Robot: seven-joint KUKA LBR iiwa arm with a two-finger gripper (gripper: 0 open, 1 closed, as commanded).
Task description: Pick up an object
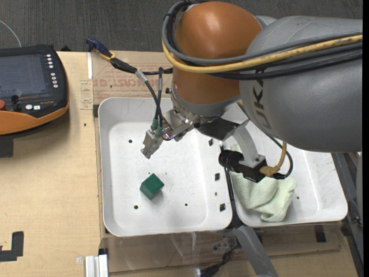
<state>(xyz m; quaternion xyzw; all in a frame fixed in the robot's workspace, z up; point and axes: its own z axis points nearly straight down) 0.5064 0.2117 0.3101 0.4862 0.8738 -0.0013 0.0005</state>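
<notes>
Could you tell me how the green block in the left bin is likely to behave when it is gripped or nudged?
The green block looks rigid with flat faces, so it should sit stably rather than roll. It seems small and probably light, so a nudge from the gripper might slide it across the smooth white bin.

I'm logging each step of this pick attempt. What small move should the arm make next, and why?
Probably shift the gripper toward the near edge of the left bin and lower it over the green block. The block lies apart from the gripper, nearer the camera, with nothing held between the fingers.
</notes>
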